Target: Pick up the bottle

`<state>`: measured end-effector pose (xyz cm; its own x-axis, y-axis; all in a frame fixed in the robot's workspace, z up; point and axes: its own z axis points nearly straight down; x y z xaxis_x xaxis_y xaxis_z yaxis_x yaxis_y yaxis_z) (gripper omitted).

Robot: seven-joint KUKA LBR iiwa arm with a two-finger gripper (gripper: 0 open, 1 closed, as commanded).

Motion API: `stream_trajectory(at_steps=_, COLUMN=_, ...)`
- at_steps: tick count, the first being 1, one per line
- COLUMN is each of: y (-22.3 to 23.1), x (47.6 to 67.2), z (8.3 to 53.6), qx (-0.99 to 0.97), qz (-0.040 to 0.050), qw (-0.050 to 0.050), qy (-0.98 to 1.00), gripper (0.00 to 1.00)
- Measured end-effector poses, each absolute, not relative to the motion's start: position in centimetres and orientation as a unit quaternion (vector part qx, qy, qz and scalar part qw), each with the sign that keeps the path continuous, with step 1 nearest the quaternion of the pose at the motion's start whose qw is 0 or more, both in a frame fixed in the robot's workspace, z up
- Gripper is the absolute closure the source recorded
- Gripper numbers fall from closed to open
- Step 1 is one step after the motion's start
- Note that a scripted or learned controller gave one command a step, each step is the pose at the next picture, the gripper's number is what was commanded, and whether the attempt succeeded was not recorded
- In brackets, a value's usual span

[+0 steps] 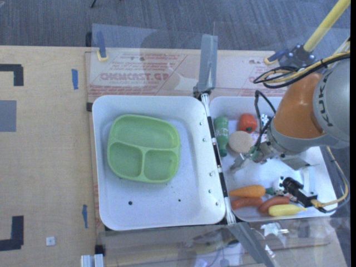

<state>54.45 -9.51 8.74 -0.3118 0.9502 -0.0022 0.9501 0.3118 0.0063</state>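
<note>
The green bottle (222, 133) lies along the left wall of the right bin (325, 157), its cap towards the back. My gripper (247, 160) hangs low over the middle of that bin, to the right of the bottle and just in front of a beige ball (240, 142). It is open, with nothing between its fingers, and a small gap separates it from the bottle. The grey arm with its orange band (297, 113) covers the bin's right part.
A red-orange toy (247, 122) sits behind the ball. A carrot (247, 191), a sausage (241, 203), a red piece (272, 203) and a yellow piece (287, 209) line the right bin's front. The left bin (111, 204) holds a green divided plate (144, 148).
</note>
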Motion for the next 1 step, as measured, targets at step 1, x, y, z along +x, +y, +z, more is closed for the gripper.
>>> stream_trajectory(at_steps=1, y=-15.04, x=51.14, z=8.71, qx=0.557, qz=0.0006, qw=0.003, qy=0.831, gripper=0.0)
